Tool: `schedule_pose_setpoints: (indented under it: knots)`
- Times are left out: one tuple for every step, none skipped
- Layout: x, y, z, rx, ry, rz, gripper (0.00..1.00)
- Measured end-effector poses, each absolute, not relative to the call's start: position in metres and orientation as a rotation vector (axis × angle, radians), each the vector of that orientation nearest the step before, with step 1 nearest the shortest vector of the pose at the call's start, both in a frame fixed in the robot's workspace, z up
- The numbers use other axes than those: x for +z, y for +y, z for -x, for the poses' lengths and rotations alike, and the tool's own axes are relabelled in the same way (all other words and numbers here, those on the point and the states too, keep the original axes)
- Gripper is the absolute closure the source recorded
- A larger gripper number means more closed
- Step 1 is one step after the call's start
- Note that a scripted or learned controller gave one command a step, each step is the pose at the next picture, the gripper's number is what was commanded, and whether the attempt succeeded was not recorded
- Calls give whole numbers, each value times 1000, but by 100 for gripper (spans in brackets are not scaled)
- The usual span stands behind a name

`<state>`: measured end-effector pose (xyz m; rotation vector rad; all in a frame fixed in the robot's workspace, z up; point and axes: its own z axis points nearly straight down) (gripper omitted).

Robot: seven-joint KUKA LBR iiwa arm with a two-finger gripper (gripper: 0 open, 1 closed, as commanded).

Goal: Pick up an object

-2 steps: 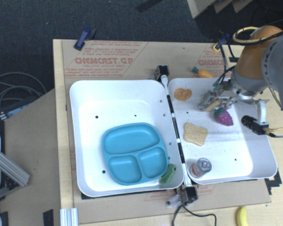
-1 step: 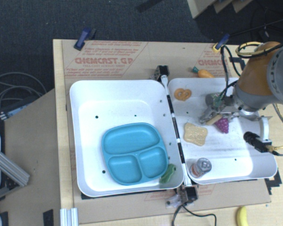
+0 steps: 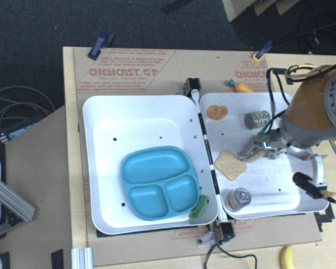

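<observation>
Two bins sit side by side on the desk point(image 3: 134, 72). The left bin point(image 3: 101, 150) holds a divided tray point(image 3: 159, 181). In the right bin point(image 3: 280, 198): pretzel point(image 3: 216, 112) rearmost, can point(image 3: 257, 119) to its right, cracker point(image 3: 230, 165) central (claw point(image 3: 251, 149) just beside), jar point(image 3: 238, 198) frontmost.

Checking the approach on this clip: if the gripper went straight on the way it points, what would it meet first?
The gripper points left and down-frame, so probably the cracker just beyond its tip, though depth is unclear from above.
</observation>
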<state>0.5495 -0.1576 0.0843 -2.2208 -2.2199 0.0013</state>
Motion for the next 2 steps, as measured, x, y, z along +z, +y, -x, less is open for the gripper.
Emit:
schedule_pose_setpoints:
  knots:
    - [94,-157,-550,0,-2221,2222,100]
    - [186,-10,-583,-8,-2227,2216,100]
